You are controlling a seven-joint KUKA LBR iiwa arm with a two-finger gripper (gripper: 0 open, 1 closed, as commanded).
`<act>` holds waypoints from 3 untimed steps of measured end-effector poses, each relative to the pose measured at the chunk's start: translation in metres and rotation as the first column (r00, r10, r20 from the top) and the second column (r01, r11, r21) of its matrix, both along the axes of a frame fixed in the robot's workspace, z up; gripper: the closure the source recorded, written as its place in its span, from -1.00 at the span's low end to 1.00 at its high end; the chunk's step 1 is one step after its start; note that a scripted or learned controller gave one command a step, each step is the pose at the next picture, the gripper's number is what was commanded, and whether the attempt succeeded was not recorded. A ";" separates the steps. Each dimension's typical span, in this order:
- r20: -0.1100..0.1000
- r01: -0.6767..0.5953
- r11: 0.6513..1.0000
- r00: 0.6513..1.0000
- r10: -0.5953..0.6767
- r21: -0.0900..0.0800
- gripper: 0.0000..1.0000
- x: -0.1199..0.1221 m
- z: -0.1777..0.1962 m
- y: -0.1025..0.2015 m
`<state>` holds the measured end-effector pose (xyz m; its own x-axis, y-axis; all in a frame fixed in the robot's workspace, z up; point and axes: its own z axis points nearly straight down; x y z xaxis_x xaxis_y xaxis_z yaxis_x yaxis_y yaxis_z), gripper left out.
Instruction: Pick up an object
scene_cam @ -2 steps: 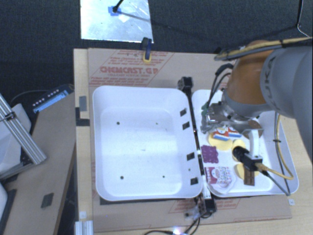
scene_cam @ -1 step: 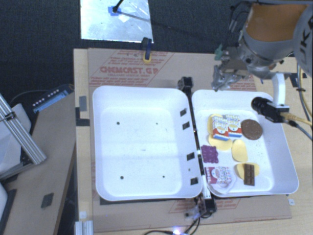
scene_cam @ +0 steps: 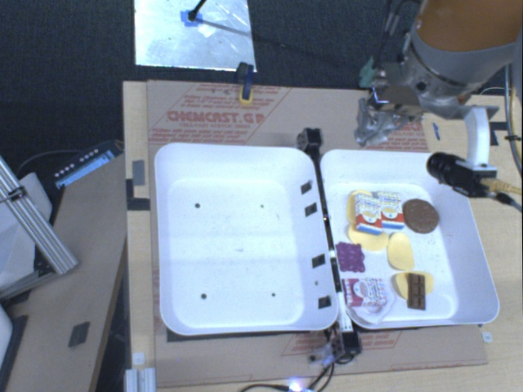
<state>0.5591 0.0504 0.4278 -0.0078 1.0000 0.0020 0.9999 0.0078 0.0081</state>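
Pincer [scene_cam: 377,127] above right bin [scene_cam: 466,211], round brown cookie [scene_cam: 421,216] inside

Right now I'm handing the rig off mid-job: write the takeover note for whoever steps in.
Gripper: above the far rim of the right white bin, nothing visible between its fingers; whether they are open or shut cannot be told.
Objects, all in the right bin: round brown disc, purple flat piece, red-and-white packet, yellow pieces, small brown bar.
Left white bin: holds none of the pieces.
Done: nothing picked.
Left: descend, grasp one object, lift.
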 end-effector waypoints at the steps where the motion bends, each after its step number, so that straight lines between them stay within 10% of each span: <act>1: -0.004 0.001 1.000 1.000 -0.001 -0.001 1.00 -0.033 0.041 0.033; 3: -0.003 0.001 1.000 1.000 -0.001 0.000 1.00 -0.073 0.100 0.081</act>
<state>0.4859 0.1313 0.5280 -0.0069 1.0000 0.0024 1.0000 0.0069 0.0051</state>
